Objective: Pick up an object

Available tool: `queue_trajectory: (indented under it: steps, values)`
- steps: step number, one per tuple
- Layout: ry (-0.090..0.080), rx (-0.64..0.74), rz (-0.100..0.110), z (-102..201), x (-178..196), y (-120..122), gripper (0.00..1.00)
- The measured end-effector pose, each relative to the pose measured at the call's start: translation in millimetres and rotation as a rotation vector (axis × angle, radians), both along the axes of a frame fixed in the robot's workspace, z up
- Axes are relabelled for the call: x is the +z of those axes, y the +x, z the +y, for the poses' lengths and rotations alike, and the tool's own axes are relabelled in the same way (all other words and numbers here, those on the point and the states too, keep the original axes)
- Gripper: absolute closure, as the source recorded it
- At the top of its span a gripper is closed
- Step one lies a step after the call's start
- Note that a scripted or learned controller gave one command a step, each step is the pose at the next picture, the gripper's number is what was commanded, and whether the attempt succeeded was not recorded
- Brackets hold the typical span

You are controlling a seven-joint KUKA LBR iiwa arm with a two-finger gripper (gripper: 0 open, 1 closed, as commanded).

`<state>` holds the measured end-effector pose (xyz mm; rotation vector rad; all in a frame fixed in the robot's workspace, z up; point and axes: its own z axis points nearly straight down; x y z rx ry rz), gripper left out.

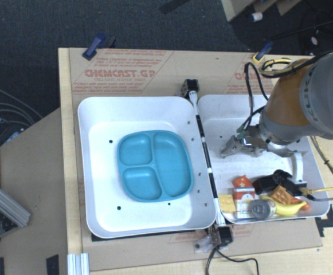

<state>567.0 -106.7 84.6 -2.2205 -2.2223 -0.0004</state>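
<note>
My gripper (230, 148) sits low in the right bin (223, 110), near its left wall, pointing left over bare white floor. Nothing shows in it. The loose objects lie together along the bin's near edge, below and to the right of the gripper: a small red piece (242, 181), a red and white box (245, 196), a pale yellow block (226, 203), a metal can lying on its side (260, 209), a waffle-like brown piece (281, 196) and a yellow banana (291, 209).
The left bin (97, 119) holds a blue divided plate (155, 165) in its middle. A black rail (203, 148) marks the seam between the two bins. The grey arm with its orange band (295, 105) covers the right bin's far right part.
</note>
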Motion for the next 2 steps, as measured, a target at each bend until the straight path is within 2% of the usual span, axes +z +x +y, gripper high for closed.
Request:
queue_trajectory:
  steps: [1, 2]
  values:
    - [-0.001, -0.001, -0.003, 6.1, 0.2, -87.2, 0.00]
    - [0.000, -0.002, -0.002, 6.5, 9.5, -87.5, 1.00]
